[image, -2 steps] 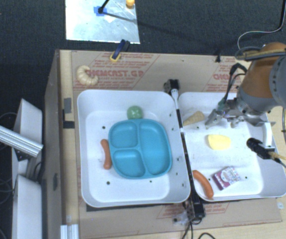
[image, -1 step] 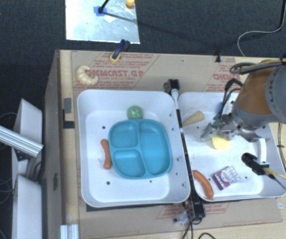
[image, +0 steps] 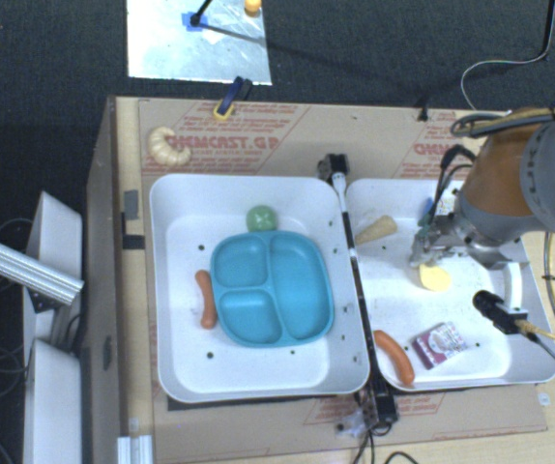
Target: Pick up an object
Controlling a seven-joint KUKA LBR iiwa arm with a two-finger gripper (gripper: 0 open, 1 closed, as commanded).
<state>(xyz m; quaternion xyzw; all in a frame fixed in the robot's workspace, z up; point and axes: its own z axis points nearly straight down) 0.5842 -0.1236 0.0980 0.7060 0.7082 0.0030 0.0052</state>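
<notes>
Since the task leaves the choice of object open, the likeliest target has to be judged from where the arm (image: 510,177) carries its jaws. They sit low over the middle of the right bin (image: 534,361), and a small yellow piece (image: 436,278) lies just beside them, on the side toward the bin's near edge. Whether the jaws are open or closed cannot be told at this slant. Nothing shows between them, so the yellow piece is best taken as lying on the bin floor, not as held.

Everything else in this bin lies apart from it, which probably leaves room for a clean descent. A tan wedge (image: 376,228) lies toward the far left corner, an orange sausage (image: 394,356) sits in the near left corner, and a red-and-white packet (image: 439,344) lies close to the near edge.

In the left bin (image: 176,356), a blue divided plate (image: 272,288) takes up the middle. A green ball (image: 262,218) sits at its far rim and a second sausage (image: 205,300) lies along its left rim. That plate looks too broad and flat for an easy grip, which would explain why the arm is working the small loose things on the right.
</notes>
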